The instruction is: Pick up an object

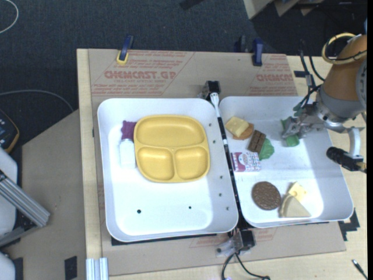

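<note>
- I see the gripper point(293, 128) low in the right bin point(332, 182), near its upper right area, with a small green piece point(291, 140) right at its fingertips — I judge this is the object being tried for.
- The green piece seems to sit under or between the tips, but I cannot tell whether the pincer is clenched on it or released; the view is too small there.
- The arm point(344, 80) reaches in from the right, so a target on that side suits it.
- The right bin also has a tan chunk point(238, 127), a brown bar point(256, 141) touching a green lump point(267, 150), a pink packet point(246, 161), a round brown cookie point(266, 195) and a pale wedge point(295, 202).
- The left bin point(169, 214) has a yellow 3-compartment tray point(172, 147) — beside it, a purple and white item point(126, 142).
</note>
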Controlling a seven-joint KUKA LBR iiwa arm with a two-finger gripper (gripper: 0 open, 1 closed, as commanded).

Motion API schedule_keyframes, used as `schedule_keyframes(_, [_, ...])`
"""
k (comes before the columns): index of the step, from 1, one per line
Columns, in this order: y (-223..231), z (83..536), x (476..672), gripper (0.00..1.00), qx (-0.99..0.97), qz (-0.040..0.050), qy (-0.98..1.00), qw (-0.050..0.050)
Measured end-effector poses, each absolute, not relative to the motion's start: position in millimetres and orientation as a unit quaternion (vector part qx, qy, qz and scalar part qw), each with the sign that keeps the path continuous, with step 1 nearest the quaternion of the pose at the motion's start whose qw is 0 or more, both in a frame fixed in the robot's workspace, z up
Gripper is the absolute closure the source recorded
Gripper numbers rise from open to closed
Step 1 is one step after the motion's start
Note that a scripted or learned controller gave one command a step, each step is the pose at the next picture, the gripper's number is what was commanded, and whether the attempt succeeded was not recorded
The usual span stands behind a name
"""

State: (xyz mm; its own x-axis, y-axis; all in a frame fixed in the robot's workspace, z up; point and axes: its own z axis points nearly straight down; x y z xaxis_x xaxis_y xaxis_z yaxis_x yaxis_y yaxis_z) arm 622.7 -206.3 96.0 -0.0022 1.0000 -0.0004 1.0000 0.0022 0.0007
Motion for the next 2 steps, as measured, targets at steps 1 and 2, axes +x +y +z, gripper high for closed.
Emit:
schedule_keyframes(1, [-210, 160, 626.4, 1.0, 0.707, 0.0014, 0.707, 0.004])
schedule_keyframes(2, [-208, 205, 633.0, 1.0, 0.707, 0.0018, 0.708, 0.004])
